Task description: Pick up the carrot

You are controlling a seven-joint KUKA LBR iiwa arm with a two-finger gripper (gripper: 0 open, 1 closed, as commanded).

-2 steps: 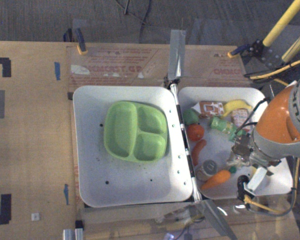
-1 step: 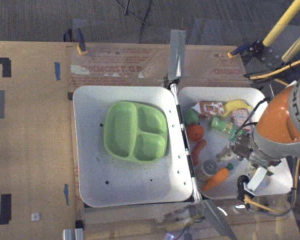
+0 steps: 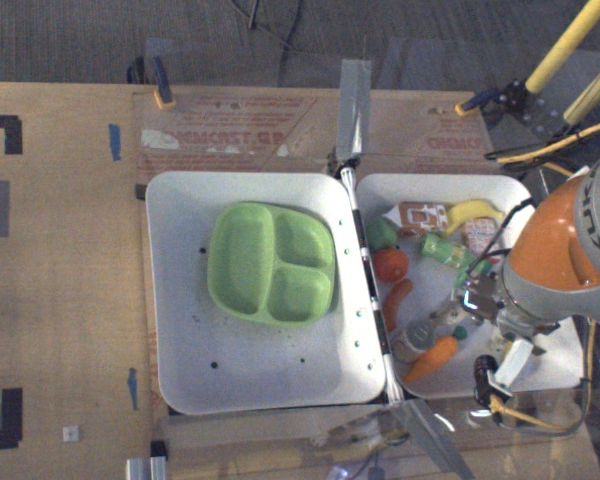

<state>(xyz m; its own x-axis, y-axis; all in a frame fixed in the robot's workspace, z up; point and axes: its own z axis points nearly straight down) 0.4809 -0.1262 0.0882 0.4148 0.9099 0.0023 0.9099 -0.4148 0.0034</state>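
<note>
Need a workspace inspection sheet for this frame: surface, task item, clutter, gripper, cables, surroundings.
Surface: wooden bench bearing two white bins, left bin and right bin.
Task item: carrot lies at the right bin's near-left corner, free of the gripper.
Clutter: green plate in left bin; tomato, banana, snack packet and other small items in right bin.
Gripper: gripper hovers over the right bin's middle, up and right of the carrot; finger state unclear.
Cables: black cable on the floor beyond the bench; yellow wiring by the arm.
Surroundings: cardboard behind the bins, blue tape.
</note>
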